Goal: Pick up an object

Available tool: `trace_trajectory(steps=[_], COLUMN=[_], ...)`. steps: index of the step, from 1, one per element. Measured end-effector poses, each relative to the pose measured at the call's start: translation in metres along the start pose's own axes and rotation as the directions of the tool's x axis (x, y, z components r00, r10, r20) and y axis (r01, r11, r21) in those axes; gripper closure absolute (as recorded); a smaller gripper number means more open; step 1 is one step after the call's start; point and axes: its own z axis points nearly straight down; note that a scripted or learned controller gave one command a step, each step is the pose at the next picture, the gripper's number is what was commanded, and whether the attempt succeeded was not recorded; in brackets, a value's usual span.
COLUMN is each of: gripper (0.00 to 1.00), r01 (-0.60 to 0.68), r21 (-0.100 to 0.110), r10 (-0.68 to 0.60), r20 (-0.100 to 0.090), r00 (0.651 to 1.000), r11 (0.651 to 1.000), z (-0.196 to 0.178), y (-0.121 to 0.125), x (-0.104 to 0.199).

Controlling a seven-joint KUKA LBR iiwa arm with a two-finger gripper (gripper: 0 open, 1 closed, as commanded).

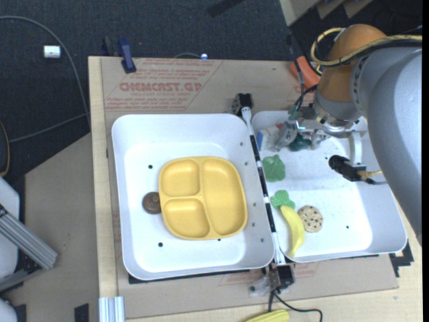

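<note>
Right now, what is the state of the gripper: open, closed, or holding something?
Gripper: low at the far end of the right bin; open or closed cannot be told, and no held object is visible.

A yellow divided plate [202, 198] fills the left bin [127, 139]; a banana [292, 229] lies in the right bin [375, 237].

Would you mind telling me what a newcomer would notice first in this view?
The yellow divided plate in the left bin stands out first. Next, the grey arm with its claw low at the right bin's far end, then the banana beside a cookie.
</note>
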Motion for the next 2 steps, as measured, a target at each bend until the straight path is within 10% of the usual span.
trace_trajectory(steps=[1,2], gripper=[0.00,1.00], r01=[0.004,0.004], r21=[-0.008,-0.013], r10=[-0.004,-0.004], r20=[-0.015,-0.015], r00=[1.000,1.000], r11=[1.000,1.000], z=[0.002,-0.009], y=[0.003,0.004], x=[-0.023,-0.022])
